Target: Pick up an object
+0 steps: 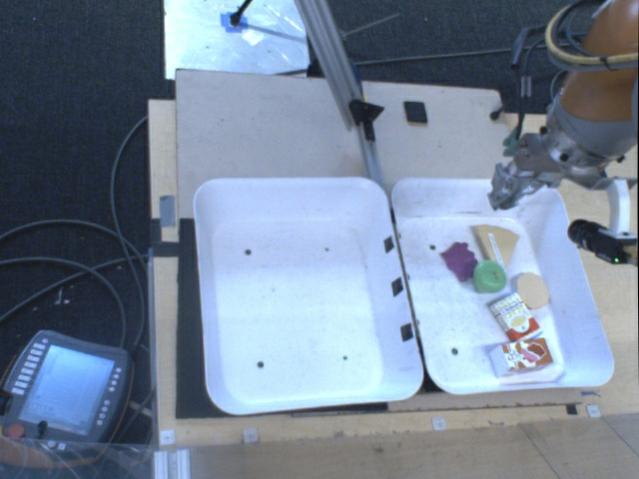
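The right bin (439,367) holds several small items: a purple toy (459,259), a green round piece (489,276), a tan wedge (496,241), a tan disc (532,290) and two red-and-white packets (511,313) (523,355). My gripper (504,193) hangs above the bin's far edge, just beyond the tan wedge. It points down and to the left. Nothing shows between its fingers, and their gap is too small to read.
The left bin (230,367) lies beside the right one, joined by black clips (397,286). A slanted metal pole (334,58) rises behind the bins. A teach pendant (60,387) and cables lie on the floor at the left.
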You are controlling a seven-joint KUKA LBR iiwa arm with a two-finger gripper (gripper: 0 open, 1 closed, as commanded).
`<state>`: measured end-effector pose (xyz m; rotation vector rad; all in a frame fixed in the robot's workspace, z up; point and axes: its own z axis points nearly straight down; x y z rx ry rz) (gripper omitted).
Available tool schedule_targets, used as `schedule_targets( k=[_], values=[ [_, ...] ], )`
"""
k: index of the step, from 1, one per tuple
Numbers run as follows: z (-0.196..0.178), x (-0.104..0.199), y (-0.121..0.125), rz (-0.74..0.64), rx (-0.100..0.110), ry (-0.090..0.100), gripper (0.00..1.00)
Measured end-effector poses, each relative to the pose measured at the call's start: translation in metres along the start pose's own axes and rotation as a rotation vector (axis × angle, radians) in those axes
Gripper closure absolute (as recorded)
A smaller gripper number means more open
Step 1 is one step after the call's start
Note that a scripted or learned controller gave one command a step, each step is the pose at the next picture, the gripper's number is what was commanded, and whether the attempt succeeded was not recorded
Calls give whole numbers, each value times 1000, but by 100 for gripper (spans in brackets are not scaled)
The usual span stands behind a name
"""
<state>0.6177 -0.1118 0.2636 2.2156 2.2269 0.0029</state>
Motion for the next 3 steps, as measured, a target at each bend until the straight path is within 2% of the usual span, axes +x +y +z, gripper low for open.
schedule_targets(
  k=[1,2,3],
  values=[
    [14,47,-6,1,1,0,100],
    [17,106,-25,0,1,0,100],
    [31,159,-34,0,2,0,100]
  ],
)
